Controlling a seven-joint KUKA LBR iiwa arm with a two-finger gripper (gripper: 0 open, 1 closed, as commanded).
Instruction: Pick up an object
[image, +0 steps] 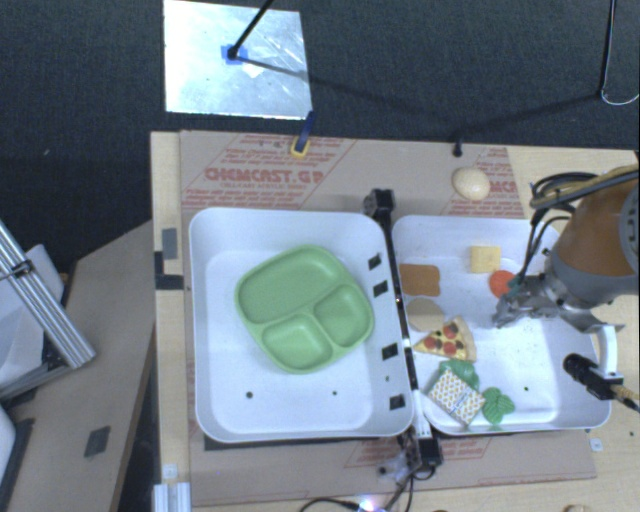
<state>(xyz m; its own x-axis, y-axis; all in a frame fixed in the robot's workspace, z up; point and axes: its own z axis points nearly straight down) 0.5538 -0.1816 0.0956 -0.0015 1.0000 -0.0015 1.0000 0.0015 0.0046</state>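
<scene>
My gripper (508, 308) hangs low over the right bin (540, 400), near its middle. Just above its tip, very close, lies a red-orange piece (501, 282); I cannot tell whether they touch. A yellow cheese square (485, 259) sits beyond that, towards the back. To the gripper's left are a brown toast square (420, 278), a pale round piece (424, 312) and a pizza slice (447, 341). At the bin's front lie a green-and-white patterned packet (455, 392) and a green leafy piece (496, 405).
The left bin (215, 300) holds a green divided plate (305, 308). A pale egg-shaped object (471, 183) lies on the cardboard behind the right bin. A black divider with clips (395, 300) runs between the bins.
</scene>
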